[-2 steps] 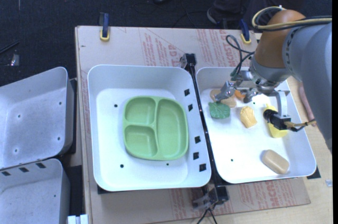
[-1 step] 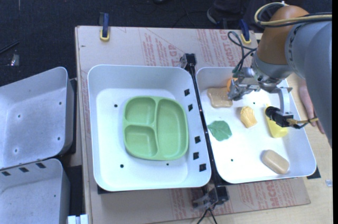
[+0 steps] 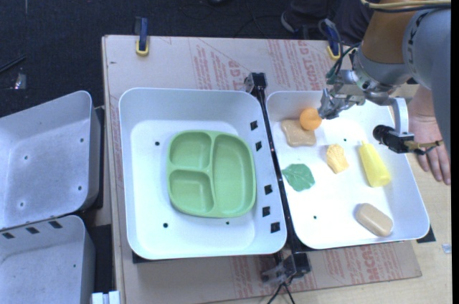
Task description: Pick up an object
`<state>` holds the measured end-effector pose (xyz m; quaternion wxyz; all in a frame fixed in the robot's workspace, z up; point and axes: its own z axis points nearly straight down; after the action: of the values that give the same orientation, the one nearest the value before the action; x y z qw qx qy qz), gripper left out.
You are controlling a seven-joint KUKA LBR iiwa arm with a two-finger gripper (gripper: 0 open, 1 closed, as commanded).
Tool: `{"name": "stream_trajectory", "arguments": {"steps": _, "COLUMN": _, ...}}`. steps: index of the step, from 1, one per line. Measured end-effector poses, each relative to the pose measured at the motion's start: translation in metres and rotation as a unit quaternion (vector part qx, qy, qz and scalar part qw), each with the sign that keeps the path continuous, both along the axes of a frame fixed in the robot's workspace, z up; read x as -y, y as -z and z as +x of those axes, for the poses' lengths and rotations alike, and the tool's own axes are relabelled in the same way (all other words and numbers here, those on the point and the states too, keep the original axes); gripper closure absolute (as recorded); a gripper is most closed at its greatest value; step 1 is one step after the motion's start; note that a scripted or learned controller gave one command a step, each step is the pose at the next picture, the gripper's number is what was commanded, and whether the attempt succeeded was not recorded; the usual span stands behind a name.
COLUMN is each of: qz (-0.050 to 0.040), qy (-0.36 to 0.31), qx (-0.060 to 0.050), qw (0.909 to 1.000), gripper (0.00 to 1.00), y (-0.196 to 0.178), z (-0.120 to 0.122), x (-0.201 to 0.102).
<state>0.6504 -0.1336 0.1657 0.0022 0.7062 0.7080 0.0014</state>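
In the right bin (image 3: 412,213), a small orange ball (image 3: 310,119) rests against the top edge of a tan bread slice (image 3: 297,133) near the bin's far left corner. My gripper (image 3: 331,107) hangs just right of and above the orange ball, very close to it; whether they touch is unclear. Further down the same bin lie a green leaf (image 3: 297,176), a small yellow chunk (image 3: 337,158), a long yellow piece (image 3: 374,164) and a tan oval roll (image 3: 374,219).
The left bin (image 3: 136,152) holds a green divided plate (image 3: 212,173). A black divider with clips (image 3: 269,159) runs between the bins. Two blue-and-yellow clamps (image 3: 142,36) grip the bench's far edge. A hand (image 3: 434,152) shows at the right edge.
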Motion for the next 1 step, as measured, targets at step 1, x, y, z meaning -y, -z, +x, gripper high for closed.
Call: {"name": "stream_trajectory", "arguments": {"steps": 1, "qz": -0.0001, "qy": 0.001, "qx": 0.0, "qw": 1.0, "gripper": 1.0, "y": -0.0447, "z": -0.0043, "x": 0.0035}}
